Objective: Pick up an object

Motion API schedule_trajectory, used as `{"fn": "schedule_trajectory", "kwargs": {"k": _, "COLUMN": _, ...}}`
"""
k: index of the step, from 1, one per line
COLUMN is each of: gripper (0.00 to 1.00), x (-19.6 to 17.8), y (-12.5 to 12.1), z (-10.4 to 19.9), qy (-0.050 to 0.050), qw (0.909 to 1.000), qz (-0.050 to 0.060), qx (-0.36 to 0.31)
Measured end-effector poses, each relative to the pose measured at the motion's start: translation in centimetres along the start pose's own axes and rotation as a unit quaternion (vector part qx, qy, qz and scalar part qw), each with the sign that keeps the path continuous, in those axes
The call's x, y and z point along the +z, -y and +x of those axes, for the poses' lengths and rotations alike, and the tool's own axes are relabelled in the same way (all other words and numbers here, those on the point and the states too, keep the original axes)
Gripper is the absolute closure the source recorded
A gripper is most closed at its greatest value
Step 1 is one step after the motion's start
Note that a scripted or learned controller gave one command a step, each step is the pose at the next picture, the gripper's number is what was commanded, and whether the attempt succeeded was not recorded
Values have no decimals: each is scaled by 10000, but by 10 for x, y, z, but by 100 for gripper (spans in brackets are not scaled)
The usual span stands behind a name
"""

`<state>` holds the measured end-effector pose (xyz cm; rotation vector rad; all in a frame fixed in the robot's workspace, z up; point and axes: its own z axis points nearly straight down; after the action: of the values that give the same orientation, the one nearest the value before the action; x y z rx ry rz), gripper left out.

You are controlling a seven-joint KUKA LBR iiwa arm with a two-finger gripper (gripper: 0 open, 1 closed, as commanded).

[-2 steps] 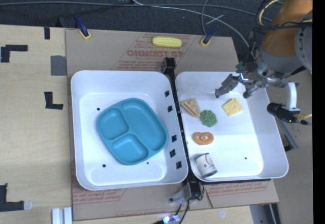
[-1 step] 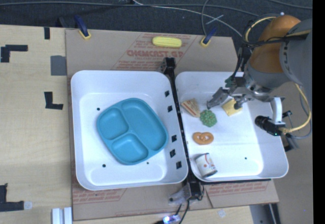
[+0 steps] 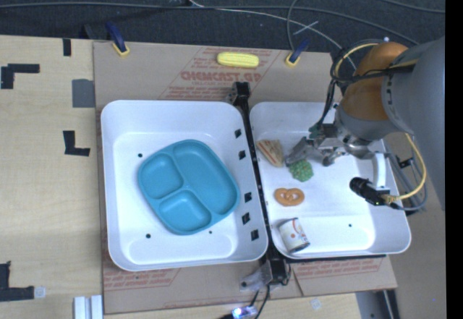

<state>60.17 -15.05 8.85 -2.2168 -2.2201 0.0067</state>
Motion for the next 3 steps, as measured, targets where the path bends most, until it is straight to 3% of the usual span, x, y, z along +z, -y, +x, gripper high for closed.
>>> {"fn": "schedule_trajectory", "kwargs": {"k": 1, "gripper": 100, "x": -13, "y": -1, "z": 0, "qy": 1, "qw": 10000, "qz": -16, "qx": -6}}
{"fn": "schedule_trajectory", "kwargs": {"k": 3, "gripper": 100, "x": -134, "y": 2, "z": 4, "qy": 4, "qw": 10000, "qz": -51, "qx": -3}}
